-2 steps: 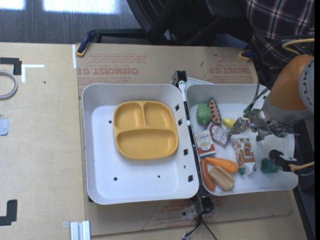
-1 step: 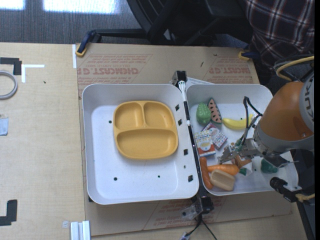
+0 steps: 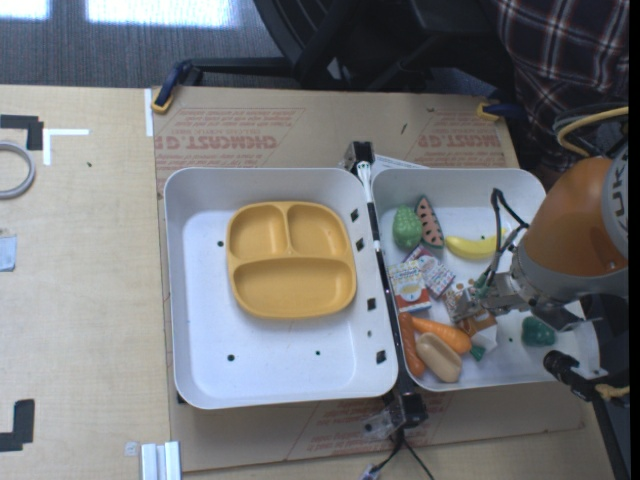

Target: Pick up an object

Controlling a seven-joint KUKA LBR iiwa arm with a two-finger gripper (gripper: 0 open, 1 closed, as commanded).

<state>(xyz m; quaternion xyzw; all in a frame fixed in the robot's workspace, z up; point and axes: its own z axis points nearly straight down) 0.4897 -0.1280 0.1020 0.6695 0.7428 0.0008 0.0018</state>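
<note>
The left bin (image 3: 200, 298) gives me the most open room: a yellow divided plate (image 3: 291, 259) lies in its upper middle, and white floor runs bare around it toward the near and left walls. Black clips (image 3: 370, 258) sit along the seam where the two bins meet.

The right bin (image 3: 455, 183) is crowded. Near its far wall a green toy (image 3: 406, 227) stands beside a watermelon slice (image 3: 430, 222), with a banana (image 3: 471, 246) just right of them. Toward the middle lie small printed packets (image 3: 418, 278), and below them a carrot (image 3: 437, 333) rests against a tan bread-like piece (image 3: 439, 357) close to the near wall.

My tool (image 3: 478, 303) is low over the right bin's middle, just right of the packets and above the carrot, amid small bits of clutter. I cannot tell whether it is clenched or released, or on anything. My arm (image 3: 580, 223) covers the bin's right side; a small green object (image 3: 538, 334) shows beneath it, near the right wall.
</note>
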